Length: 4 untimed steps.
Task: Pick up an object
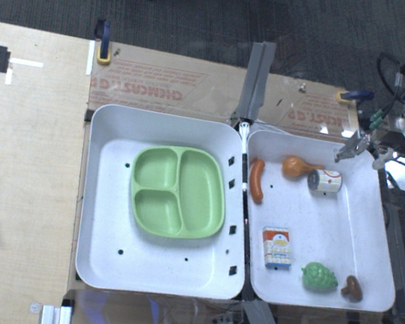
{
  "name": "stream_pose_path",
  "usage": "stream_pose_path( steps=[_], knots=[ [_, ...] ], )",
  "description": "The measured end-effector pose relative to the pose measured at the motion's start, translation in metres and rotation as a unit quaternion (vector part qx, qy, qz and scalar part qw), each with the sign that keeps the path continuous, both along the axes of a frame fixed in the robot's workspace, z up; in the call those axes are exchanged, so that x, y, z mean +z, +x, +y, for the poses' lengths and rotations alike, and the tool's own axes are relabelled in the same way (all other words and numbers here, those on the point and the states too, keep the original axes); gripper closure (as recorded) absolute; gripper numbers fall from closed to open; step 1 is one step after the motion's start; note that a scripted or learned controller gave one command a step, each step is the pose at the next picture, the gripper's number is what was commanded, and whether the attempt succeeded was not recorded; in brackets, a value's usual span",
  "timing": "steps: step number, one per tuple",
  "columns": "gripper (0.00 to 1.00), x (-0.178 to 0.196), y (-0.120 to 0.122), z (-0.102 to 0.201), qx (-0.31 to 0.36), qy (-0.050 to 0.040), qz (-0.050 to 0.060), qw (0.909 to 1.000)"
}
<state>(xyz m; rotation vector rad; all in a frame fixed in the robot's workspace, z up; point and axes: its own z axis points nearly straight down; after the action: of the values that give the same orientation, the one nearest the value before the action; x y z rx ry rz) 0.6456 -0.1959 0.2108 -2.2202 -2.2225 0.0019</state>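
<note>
From above, two shallow white bins are sitting side by side on the bench: the left bin (96,201) is carrying a green divided plate (179,191) with three compartments, lying slightly turned in the middle of the bin floor. The right bin (376,225) is holding the loose objects. An orange-red sausage (257,180) is lying lengthwise along its left wall, an orange gourd-shaped piece (297,167) is resting near the far edge, and just beside it, to its right, a small white cylinder (325,181) is lying on its side. Toward the near side a small printed box (277,248) is lying flat, a green knobbly fruit (319,277) is sitting to its right, and a small brown object (352,288) is resting in the near right corner, close to the green fruit. The arm is reaching in from the right, with the gripper (362,148) hanging over the far right corner of the right bin, apart from the white cylinder and the gourd. Nothing is showing between its fingers, and how far they are parted I cannot tell at this size.
</note>
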Motion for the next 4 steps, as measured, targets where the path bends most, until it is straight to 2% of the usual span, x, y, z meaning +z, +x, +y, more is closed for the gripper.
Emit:
stream_pose_path(
  steps=[1, 2, 3, 4],
  knots=[
    [0.00, 0.087, 0.014, -0.027, 0.055, -0.0010, -0.001, 0.9985],
    [0.00, 0.019, 0.013, -0.026, -0.124, -0.0003, 0.001, 0.9923],
    [0.00, 0.019, 0.013, -0.026, -0.124, -0.0003, 0.001, 0.9923],
    [0.00, 0.011, 0.013, 0.020, -0.257, -0.0004, 0.001, 0.9665]
  ],
)
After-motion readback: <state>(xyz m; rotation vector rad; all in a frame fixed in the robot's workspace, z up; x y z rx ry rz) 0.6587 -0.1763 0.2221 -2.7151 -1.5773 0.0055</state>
